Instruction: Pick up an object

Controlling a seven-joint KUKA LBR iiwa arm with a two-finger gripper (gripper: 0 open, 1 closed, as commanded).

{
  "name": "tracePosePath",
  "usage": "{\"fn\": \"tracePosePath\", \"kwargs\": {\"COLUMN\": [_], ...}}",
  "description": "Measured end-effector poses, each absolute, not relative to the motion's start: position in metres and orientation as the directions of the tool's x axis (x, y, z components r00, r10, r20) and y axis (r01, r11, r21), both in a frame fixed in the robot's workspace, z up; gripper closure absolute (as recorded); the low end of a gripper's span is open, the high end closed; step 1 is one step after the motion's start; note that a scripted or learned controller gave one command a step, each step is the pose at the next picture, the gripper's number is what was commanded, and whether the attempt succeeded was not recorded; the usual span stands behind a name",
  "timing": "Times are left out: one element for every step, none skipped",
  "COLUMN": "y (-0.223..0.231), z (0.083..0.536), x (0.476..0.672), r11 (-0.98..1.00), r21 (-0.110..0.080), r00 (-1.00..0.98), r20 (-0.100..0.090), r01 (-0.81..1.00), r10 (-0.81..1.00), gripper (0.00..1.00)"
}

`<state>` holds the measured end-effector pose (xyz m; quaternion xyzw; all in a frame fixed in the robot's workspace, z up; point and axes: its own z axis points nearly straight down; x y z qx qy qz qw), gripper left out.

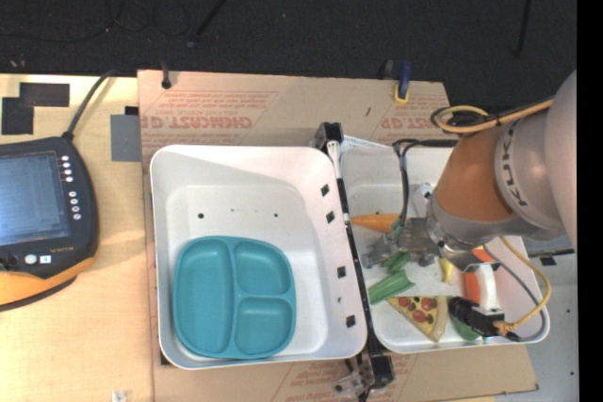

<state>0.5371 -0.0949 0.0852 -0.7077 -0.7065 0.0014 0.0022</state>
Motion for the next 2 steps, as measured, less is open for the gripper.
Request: {"fn": "tracePosePath", "kwargs": {"y": [-0.0961,-0.0963], "z": [0.0975,0.0970], "x": [0.5377,0.5375], "r11": [-0.005,-0.008], "r21": [-0.005,-0.005], "r00": [0.005,0.008], "r20": [0.002,0.002], "r01": [1.000,1.000], "r10": [1.000,1.000], "gripper": [1.00,0.00]}}
